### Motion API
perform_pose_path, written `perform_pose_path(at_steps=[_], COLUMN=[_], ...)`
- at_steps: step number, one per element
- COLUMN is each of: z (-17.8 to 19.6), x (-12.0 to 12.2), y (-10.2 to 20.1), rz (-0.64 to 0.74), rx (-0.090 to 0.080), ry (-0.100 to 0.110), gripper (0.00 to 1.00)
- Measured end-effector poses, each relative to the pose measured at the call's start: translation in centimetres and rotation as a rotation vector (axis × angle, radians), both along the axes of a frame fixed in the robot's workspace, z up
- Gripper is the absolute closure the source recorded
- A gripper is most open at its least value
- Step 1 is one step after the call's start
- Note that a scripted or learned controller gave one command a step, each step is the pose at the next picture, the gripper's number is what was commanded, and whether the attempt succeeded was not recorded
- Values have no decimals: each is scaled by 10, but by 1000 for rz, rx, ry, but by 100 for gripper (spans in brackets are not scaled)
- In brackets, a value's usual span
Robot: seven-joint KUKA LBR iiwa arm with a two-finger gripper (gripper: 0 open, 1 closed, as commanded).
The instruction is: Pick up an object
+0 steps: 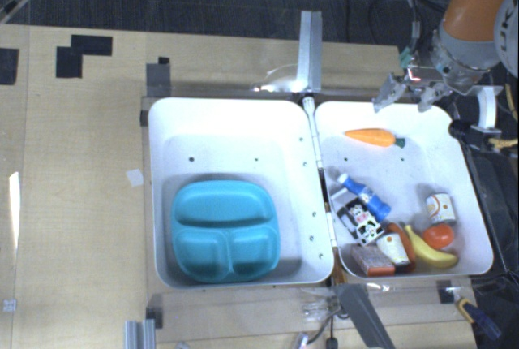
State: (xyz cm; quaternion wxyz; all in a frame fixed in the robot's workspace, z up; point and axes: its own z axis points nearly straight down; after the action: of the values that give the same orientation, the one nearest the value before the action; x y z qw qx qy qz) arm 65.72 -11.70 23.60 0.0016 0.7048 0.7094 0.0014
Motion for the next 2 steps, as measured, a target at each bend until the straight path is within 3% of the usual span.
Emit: perform_pose_path(at_steps=[1,2], z=[-148,-151], x=[-8,5], y=[21,4], rz=[-27,12], rx=[0,18], ry=[-1,43], gripper=[0,0])
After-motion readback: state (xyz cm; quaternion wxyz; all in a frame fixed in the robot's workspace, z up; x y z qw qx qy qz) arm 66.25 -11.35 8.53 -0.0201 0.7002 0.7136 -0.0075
